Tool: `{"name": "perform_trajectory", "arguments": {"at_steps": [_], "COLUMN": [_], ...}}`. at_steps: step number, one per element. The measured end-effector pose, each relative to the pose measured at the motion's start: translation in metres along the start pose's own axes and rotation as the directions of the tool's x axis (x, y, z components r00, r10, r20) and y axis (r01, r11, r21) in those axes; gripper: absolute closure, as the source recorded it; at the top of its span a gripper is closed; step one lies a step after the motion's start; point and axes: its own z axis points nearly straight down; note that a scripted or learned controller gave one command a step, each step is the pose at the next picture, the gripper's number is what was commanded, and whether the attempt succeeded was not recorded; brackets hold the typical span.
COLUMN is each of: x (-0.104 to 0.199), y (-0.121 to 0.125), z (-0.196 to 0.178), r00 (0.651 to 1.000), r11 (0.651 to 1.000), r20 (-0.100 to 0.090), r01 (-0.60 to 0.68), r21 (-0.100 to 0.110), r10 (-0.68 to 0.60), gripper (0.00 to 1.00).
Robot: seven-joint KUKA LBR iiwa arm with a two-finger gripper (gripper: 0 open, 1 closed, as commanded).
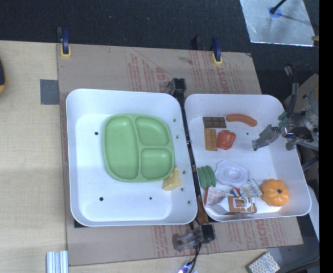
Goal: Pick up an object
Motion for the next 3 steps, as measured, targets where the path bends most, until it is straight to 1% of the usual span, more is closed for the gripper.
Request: {"name": "perform_trajectory", "arguments": {"at_steps": [1, 2, 3], "x": [0.02, -0.005, -0.053], "y": [0.072, 0.139, 0.14], "z": [0.057, 0.142, 0.121], "r00": [1.0, 1.0, 1.0], "r11": [1.0, 1.0, 1.0], "r20": [0.001, 0.003, 0.003], "r01": [0.004, 0.004, -0.004], "r21": [-0.001, -0.002, -0.003], "r10": [-0.004, -0.004, 0.004], "gripper": [0.0, 0.0, 0.0]}}
